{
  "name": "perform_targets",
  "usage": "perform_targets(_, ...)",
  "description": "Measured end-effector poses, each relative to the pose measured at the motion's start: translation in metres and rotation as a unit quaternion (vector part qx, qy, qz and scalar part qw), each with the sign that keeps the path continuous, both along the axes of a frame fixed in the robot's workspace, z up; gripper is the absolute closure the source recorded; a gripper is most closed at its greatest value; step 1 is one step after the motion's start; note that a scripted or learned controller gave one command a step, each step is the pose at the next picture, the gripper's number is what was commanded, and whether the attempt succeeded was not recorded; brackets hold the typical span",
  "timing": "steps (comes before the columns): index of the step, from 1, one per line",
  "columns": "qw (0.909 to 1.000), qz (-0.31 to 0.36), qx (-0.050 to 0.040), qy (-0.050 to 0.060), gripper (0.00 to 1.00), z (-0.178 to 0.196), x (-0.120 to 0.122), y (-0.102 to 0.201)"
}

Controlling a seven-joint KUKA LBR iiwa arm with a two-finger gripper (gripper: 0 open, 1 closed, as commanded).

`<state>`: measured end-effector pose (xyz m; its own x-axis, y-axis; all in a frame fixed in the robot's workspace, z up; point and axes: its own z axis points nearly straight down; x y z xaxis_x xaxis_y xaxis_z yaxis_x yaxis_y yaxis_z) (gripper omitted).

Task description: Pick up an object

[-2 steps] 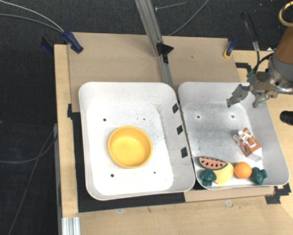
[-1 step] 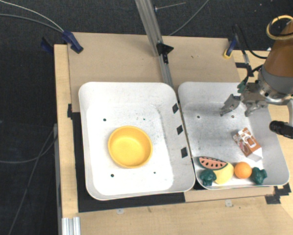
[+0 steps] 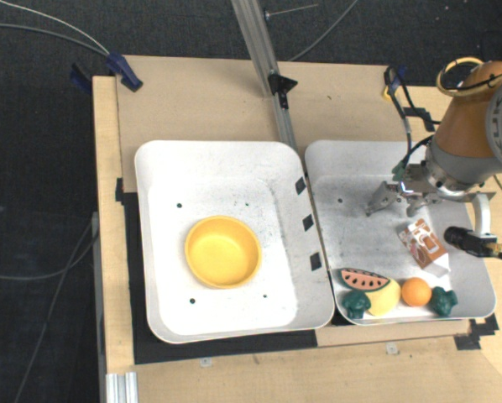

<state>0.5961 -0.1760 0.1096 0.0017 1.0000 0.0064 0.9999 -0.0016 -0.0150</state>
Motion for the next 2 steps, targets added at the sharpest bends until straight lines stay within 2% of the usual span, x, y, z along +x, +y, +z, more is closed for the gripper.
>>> perform_targets(1, 1.0000, 0.000, 0.0006, 0.000, 0.00, -0.015, -0.001, 0.001)
perform_targets(2, 1.0000, 0.001, 0.0008, -0.003, 1.00, -0.001, 0.001, 0.001)
